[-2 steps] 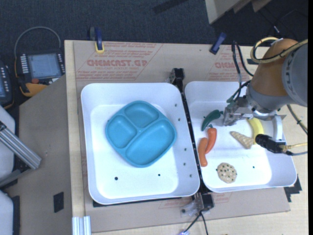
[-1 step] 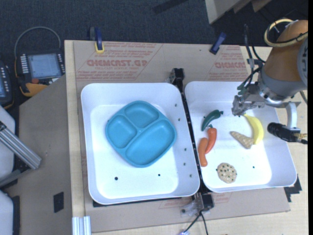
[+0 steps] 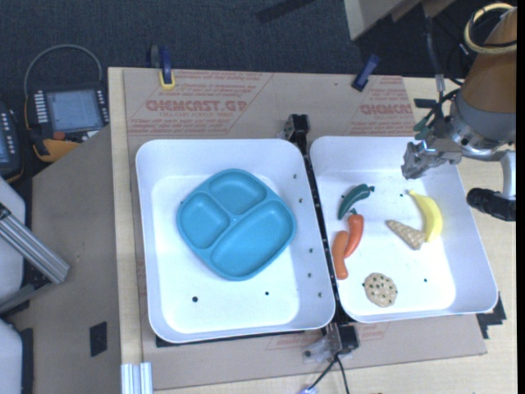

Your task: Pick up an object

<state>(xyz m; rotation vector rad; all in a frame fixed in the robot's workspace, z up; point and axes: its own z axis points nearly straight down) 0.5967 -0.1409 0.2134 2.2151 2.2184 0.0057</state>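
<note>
gripper (image 3: 417, 161) hovers over right bin (image 3: 472, 298), upper right area; grip state cannot tell. banana (image 3: 428, 213) just below it, cracker wedge (image 3: 408, 233) touching banana. green pepper (image 3: 354, 199), orange carrot (image 3: 347, 243), cookie (image 3: 380, 288) further left. blue divided plate (image 3: 235, 222) in left bin (image 3: 160, 302).

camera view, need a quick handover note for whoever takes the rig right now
Gripper: above the far edge of the right bin, nothing seen between its fingers; open or shut not readable.
Right bin contents: banana nearest the gripper, a tan wedge-shaped piece touching it, cookie near the front, red chili pepper, orange carrot, dark green pepper.
Left bin: blue divided plate.
Done: nothing lifted yet; all items lie on the bin floor.
Left: descend on one object, likely the banana, grasp and lift.
</note>
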